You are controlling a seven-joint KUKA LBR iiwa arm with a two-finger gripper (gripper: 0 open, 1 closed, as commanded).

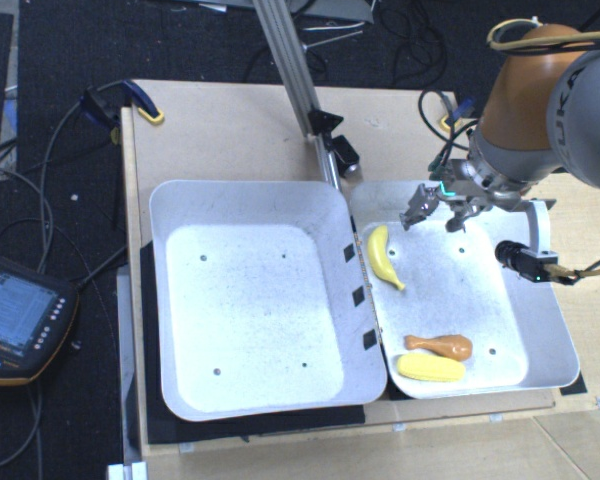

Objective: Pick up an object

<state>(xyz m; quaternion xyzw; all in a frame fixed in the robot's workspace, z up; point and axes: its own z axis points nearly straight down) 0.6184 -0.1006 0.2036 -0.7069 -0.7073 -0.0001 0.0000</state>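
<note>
A yellow banana lies at the left side of the right bin. An orange-brown drumstick-shaped toy and a yellow lemon-shaped piece rest near that bin's front edge. My gripper hangs over the back of the right bin, to the right of and behind the banana. Its two dark fingers are spread apart with nothing between them.
The left bin lies beside the right one, their walls meeting in the middle. A slanted metal post rises from behind the bins. A handheld pendant and cables lie on the floor at the left.
</note>
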